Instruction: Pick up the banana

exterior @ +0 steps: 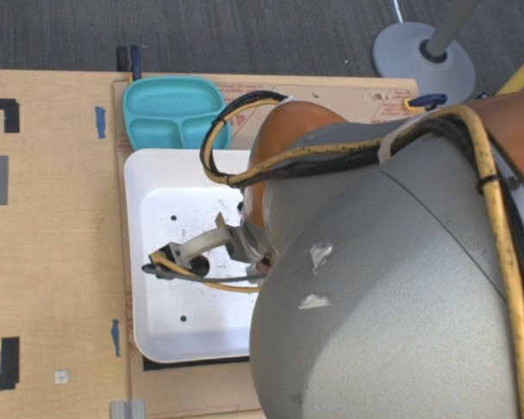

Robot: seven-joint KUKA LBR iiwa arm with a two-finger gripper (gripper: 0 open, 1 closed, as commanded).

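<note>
**With the arm low over the bin, the banana's place is unclear**

While the big grey arm (402,278) reaches in from the right and covers much of the scene, its gripper (157,264) hangs low over the left part of the white bin (157,330), close to the bin's floor. The gripper is small and dark against the white, and whether it is spread or pressed together cannot be told. Nothing can be made out in its grasp. A yellow cable (214,142) loops from the wrist, and a thinner strand runs along the gripper, so the yellow seen there is judged to be wiring, not fruit.

Where the banana lies cannot be told, since the arm blocks the right side of this bin and everything past it. A teal tray (170,107) sits just beyond the bin's far edge.

A banana is likely light, curved and somewhat soft, with a smooth skin that bruises under a hard squeeze. The best hold would be across its thick middle, closing gently on the narrow sides so that it neither rolls nor slips out.
</note>
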